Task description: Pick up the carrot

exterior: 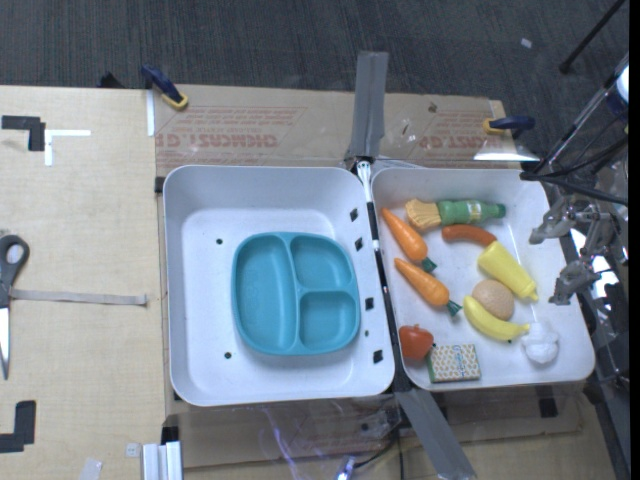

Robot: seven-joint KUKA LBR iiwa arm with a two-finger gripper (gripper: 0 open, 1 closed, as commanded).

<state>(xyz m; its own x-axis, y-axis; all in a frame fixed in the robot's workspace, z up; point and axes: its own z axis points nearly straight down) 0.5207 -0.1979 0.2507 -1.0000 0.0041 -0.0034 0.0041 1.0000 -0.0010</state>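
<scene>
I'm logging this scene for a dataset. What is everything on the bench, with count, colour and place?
bins: 2, white, side by side
divided plate: 1, teal, left bin
carrots: 2, orange, right bin near the left wall
bottle: 1, green, right bin top
chilli: 1, red-orange, below bottle
corn: 1, yellow, right bin
banana: 1, yellow, right bin
egg: 1, tan, above banana
tomato: 1, red, right bin bottom
scissors: 1, grey, bench far left
gripper: 1, grey, right bin's right edge
</scene>
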